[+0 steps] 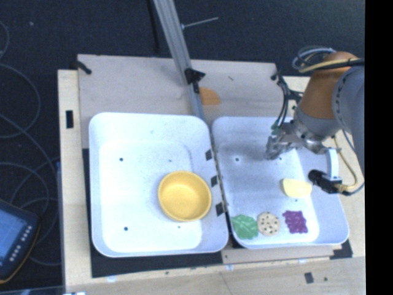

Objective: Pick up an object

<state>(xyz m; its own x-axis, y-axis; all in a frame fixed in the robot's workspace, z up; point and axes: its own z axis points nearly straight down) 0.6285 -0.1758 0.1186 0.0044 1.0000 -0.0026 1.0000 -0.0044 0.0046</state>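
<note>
We see 2 white bins side by side. Left bin [110, 165]: 1 yellow bowl [184, 195], upright, toward its near-right part. Right bin [245, 165]: 4 small items near the front edge, i.e. a green piece [245, 226], a cookie [268, 224] just beside it, a purple piece [295, 221], and a pale yellow piece [296, 188] a bit farther back. The gripper [274, 149] sits low over the right bin's back part, well apart from all 4 items; we cannot tell how far open it is, and nothing shows in it.
</note>
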